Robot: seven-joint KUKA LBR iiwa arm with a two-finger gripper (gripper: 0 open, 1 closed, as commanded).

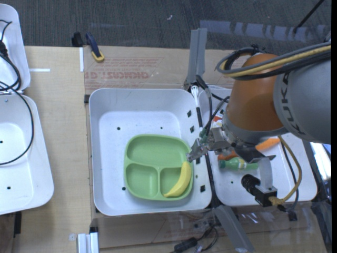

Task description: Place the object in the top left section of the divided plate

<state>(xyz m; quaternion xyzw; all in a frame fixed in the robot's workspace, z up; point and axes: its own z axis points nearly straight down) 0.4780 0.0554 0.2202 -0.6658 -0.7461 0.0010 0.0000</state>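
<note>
A green divided plate [138, 153] lies in the left white bin [100, 157]. It has one wide section across the top and two smaller ones below. A yellow banana [180, 180] rests curved in the lower right section, against the plate's right rim. My gripper [196, 151] hangs over the plate's right edge, just above the banana's upper tip and close to the wall between the two bins. Nothing is visibly held in it. The grey arm with its orange band [253, 96] reaches in over the right bin.
The right bin [303, 186] holds a green bottle [238, 164] lying on its side and an orange carrot-like piece [269, 143], both partly under the arm. Cables loop around the wrist. A blue-handled tool [93, 47] lies on the bench behind the bins.
</note>
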